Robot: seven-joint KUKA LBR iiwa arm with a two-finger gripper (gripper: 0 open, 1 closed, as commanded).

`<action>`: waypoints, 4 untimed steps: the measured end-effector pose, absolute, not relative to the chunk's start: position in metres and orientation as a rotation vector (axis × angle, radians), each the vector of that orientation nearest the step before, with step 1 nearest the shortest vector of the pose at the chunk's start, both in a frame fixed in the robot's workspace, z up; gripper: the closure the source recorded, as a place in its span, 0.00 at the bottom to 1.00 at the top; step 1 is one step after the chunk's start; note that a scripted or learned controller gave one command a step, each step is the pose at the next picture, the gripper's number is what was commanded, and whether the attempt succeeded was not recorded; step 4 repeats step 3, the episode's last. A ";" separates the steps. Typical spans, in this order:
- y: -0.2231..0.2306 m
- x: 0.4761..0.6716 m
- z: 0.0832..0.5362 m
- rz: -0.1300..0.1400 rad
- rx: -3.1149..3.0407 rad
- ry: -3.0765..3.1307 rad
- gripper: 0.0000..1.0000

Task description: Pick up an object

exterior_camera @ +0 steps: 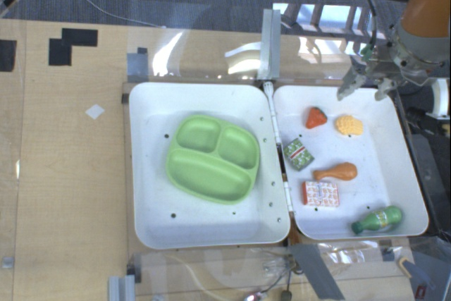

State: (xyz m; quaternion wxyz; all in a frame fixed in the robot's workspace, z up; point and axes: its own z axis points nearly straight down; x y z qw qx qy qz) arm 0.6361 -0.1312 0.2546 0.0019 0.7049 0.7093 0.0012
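From the overhead camera I see my hand hovering spread open and holding nothing over the right white bin's far edge, with the bumpy yellow corn piece lying in that bin just below it, apart from the fingers.

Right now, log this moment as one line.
tool open, above right bin far edge | holding nothing | nearest: yellow corn | green tray in left bin
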 end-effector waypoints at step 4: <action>-0.016 0.670 0.187 0.008 2.211 2.227 1.00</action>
